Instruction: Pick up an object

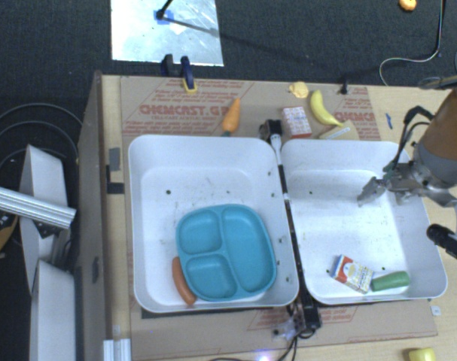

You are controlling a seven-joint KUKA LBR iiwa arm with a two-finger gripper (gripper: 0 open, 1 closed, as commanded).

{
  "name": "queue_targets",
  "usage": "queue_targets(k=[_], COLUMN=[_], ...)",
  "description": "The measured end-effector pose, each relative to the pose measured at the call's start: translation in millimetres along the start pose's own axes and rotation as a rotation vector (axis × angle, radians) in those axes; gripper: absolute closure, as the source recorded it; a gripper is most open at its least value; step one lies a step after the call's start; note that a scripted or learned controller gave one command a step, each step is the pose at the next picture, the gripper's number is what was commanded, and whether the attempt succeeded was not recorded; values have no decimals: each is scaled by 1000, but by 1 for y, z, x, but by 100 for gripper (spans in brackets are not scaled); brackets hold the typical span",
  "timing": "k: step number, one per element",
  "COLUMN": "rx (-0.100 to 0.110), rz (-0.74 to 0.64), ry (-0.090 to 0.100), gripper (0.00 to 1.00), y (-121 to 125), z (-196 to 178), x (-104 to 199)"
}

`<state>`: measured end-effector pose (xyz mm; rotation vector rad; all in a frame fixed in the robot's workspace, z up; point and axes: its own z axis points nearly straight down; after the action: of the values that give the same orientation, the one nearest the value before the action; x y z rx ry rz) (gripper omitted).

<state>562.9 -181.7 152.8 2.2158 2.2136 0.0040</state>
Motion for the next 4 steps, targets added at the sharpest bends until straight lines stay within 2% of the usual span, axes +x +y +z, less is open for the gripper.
queue_targets(k=[1, 2, 3, 4], rx=[3, 1, -3, 3], rz=[-4, -9, -2, -2], ry=[3, 4, 0, 1], gripper=[100, 100, 100, 100], y=[-1, 25, 61, 72], z=[-7, -77, -166, -167], x=[3, 51, -14, -27])
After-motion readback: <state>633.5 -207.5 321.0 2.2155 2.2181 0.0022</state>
